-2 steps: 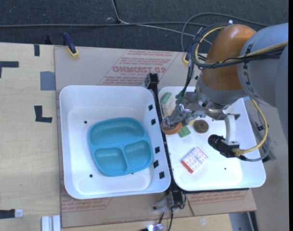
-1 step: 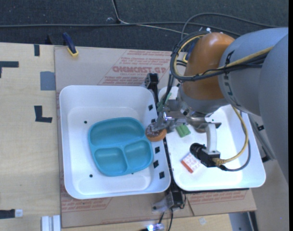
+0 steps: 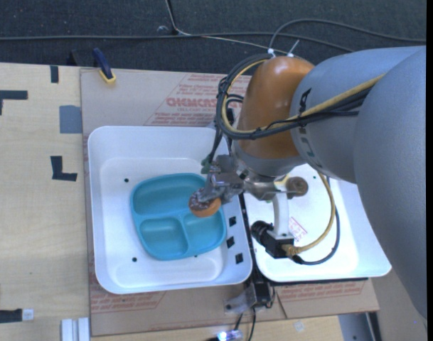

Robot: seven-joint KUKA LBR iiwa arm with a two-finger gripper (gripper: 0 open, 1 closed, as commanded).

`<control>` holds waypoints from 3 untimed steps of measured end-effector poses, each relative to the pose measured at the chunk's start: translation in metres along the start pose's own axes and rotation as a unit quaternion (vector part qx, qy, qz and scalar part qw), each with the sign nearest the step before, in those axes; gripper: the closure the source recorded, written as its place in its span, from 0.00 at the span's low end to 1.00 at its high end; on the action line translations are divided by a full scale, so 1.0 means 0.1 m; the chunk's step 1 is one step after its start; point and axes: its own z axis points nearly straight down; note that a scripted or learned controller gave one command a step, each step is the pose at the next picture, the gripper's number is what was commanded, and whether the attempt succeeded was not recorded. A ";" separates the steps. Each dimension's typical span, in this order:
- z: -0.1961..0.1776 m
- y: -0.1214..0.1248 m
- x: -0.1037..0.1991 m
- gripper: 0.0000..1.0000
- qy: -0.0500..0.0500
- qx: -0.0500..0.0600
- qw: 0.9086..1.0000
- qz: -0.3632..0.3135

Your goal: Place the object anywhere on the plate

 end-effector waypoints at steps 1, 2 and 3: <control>-0.10 0.13 0.44 1.00 0.000 -0.001 1.000 0.001; -0.11 0.09 0.39 1.00 -0.001 0.000 1.000 0.002; -0.11 0.10 0.39 0.00 -0.001 0.000 1.000 0.002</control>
